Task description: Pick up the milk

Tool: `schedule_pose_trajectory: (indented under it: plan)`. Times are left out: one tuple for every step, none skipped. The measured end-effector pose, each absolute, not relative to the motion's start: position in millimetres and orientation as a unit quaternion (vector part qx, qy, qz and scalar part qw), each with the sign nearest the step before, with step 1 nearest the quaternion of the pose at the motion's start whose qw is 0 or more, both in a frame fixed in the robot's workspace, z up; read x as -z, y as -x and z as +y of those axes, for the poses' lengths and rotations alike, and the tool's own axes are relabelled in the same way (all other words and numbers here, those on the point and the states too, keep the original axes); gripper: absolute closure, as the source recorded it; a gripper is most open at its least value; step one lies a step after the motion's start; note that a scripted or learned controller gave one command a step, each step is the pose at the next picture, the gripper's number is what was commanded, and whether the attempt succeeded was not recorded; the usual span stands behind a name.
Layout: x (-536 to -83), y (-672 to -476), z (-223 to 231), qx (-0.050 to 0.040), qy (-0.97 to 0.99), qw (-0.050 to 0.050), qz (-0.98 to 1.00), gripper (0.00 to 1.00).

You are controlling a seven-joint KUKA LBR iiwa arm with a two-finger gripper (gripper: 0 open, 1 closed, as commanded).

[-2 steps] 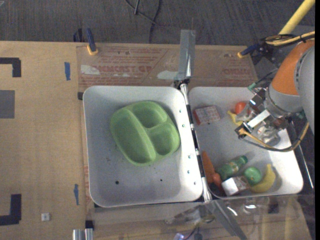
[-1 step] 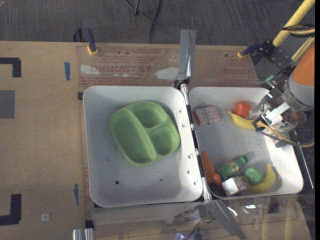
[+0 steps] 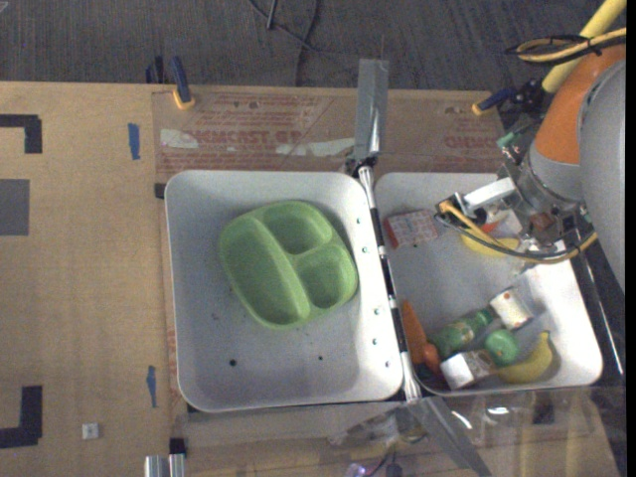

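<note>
A small white carton with red print, which looks like the milk, lies flat at the upper left of the right bin. My gripper hangs over the upper right part of that bin, to the right of the carton and well apart from it. Cables and the wrist cover its tips. A yellow banana-like piece lies just below and left of the wrist.
The left bin holds a green divided plate. At the right bin's front lie a carrot, a green bottle, a white cylinder, a small white container and a banana.
</note>
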State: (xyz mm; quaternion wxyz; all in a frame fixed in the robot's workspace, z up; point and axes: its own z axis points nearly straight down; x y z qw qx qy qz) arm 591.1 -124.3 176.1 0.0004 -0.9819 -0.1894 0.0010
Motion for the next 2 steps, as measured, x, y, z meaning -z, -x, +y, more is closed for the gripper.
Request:
schedule_pose_trajectory:
  plan:
    - [-106, -497.0, -170, -0.0018, 0.995, 0.002, -0.099, 0.00]
    - [-129, -532.5, -222, -0.0012, 0.995, 0.001, -0.101, 0.00]
